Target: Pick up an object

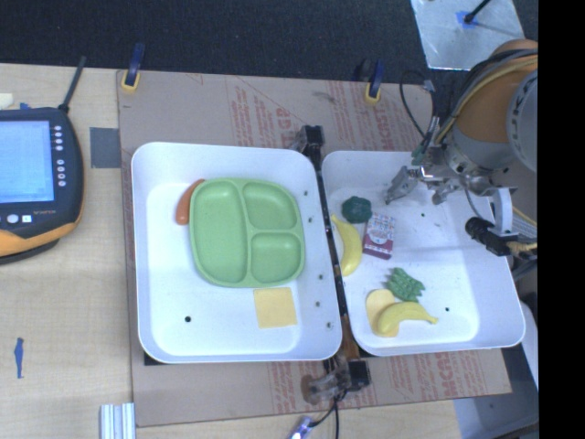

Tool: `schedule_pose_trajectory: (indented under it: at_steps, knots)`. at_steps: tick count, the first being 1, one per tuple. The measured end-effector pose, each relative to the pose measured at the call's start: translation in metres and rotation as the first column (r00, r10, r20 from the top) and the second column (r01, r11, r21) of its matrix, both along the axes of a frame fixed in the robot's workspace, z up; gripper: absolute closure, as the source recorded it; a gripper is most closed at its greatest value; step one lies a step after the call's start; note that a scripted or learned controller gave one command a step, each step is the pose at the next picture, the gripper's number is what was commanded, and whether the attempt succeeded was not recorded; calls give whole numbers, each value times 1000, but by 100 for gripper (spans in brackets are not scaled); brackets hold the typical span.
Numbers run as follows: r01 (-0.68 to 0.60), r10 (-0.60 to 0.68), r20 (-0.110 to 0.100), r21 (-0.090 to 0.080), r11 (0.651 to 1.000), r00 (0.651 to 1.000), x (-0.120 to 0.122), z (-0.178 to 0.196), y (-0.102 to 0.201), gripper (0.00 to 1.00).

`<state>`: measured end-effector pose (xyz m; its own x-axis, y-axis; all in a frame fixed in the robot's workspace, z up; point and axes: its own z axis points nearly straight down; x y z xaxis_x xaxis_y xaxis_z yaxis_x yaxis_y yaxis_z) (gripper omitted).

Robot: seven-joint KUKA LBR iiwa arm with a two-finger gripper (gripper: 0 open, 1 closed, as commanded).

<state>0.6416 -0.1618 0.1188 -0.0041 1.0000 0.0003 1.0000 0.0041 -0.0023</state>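
My gripper (420,188) hangs over the far part of the right bin (489,286), open, its two fingers (399,188) spread with nothing between them. In that bin lie a dark green lump (356,209), a red and white packet (379,234), a yellow banana (348,245) against the left wall, a green leafy toy (405,284) and a second yellow fruit (399,315) near the front. The dark green lump is the closest to the gripper, a little to its left and nearer the front.
The left bin (155,273) holds a green divided plate (247,231), an orange piece (185,202) tucked at its left edge and a flat yellow square (275,306). A teach pendant (27,176) lies on the bench at far left. Black cabling (489,231) runs beside the wrist.
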Motion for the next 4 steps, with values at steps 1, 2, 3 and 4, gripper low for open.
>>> schedule_pose_trajectory:
  at_steps: [1, 2, 3, 4]
  knots:
    - [1, -1, 2, -1, 1000, 1000, 15, 72, -50, 0]
    - [0, 0, -2, -1, 1000, 1000, -90, 101, 10, 0]
    - [-2, 2, -3, -1, 1000, 1000, -124, 83, 46, 0]
    - [-1, 1, -4, 0, 1000, 1000, -152, -17, 36, 0]
